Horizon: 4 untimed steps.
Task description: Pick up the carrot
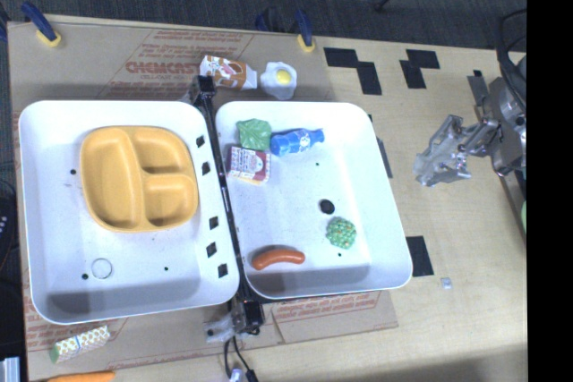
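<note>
While the claw (445,158) hung outside the right bin (380,192), its grip unreadable, the reach had barely begun; next it needed to cross to the carrot (277,258).

Two bins sit side by side on the bench (448,300). The left bin (45,282) holds a tray (139,176), near its back edge. In the right bin (376,192), a leafy thing (254,133) and a bottle (295,141) lie next to each other by the back edge, with a small box (249,164) just in front of the leafy thing (close to the bin's left wall). A sausage (277,258) lies by the front edge. A bumpy ball (340,233) sits near the front right corner. Behind the bins, on the bench, a carton (224,72) and a cup (279,79) lie side by side. The gripper (439,161) is over the bench, well to the right of the right bin.
</note>
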Each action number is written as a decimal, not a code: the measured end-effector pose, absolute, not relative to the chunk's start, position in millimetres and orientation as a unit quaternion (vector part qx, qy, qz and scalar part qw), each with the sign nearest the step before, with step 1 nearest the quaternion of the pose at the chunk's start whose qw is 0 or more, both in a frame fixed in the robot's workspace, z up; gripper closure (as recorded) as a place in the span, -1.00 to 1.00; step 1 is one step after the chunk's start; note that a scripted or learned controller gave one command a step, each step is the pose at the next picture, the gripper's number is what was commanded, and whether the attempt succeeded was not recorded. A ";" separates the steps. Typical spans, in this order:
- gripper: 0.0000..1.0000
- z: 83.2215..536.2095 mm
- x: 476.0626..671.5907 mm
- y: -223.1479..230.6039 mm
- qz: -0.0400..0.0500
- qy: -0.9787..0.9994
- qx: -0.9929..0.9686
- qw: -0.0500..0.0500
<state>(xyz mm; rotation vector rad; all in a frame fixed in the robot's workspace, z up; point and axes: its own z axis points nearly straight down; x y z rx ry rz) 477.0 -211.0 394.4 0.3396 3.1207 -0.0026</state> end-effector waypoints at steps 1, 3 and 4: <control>1.00 292.5 476.9 -210.6 0.000 1.000 0.008 0.000; 1.00 360.5 489.6 -210.8 -0.001 0.975 -0.223 0.001; 1.00 345.7 487.1 -206.2 0.000 0.976 -0.219 0.000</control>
